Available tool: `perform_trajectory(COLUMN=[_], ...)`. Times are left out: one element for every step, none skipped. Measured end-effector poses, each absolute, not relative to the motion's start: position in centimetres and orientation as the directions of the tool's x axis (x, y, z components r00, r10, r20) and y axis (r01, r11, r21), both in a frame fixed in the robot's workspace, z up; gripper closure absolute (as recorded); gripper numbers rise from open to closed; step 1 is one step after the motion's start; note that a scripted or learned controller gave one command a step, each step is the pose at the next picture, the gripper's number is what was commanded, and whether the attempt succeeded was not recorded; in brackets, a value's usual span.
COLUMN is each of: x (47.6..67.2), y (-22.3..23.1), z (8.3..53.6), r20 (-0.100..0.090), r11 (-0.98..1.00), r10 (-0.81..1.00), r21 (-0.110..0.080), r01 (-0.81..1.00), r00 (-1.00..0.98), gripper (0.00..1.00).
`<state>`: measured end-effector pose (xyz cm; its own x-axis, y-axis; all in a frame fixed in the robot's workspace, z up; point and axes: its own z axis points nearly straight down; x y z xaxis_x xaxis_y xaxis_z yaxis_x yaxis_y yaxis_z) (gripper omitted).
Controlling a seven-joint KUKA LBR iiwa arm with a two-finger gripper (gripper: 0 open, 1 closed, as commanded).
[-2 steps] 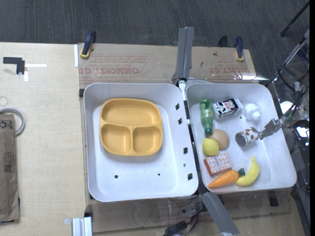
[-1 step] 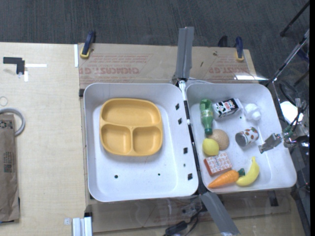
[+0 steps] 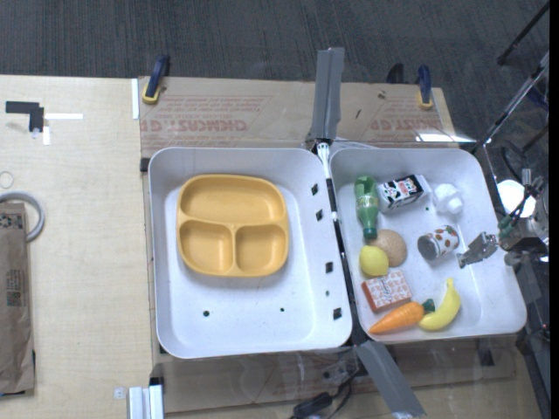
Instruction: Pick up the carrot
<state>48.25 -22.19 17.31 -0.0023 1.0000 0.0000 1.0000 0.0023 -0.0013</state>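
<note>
The carrot (image 3: 396, 318) is orange with a green stub at its right end. It lies tilted near the front edge of the right bin (image 3: 489, 326), between a red box (image 3: 386, 291) behind it and a banana (image 3: 442, 307) touching its green end. My gripper (image 3: 478, 250) hangs low at the bin's right side, to the right of and behind the carrot, with nothing visibly in it. It is well apart from the carrot.
The right bin also holds a lemon (image 3: 374, 261), a brown round item (image 3: 394, 246), a small can (image 3: 438, 243), a green bottle (image 3: 367, 205), a milk carton (image 3: 403, 190) and a white item (image 3: 448, 199). A yellow divided plate (image 3: 232, 225) sits in the left bin (image 3: 253, 330).
</note>
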Motion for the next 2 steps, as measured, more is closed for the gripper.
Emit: perform_trajectory(x=[47.81,47.81], y=[-22.19,-22.20], z=[17.29,17.30], r20=[0.000,-0.001], r11=[0.094,0.095], r10=[0.996,0.996], r21=[-0.001,-0.001], r01=[0.996,0.996], r00=[-0.094,-0.095], gripper=[0.00,0.00])
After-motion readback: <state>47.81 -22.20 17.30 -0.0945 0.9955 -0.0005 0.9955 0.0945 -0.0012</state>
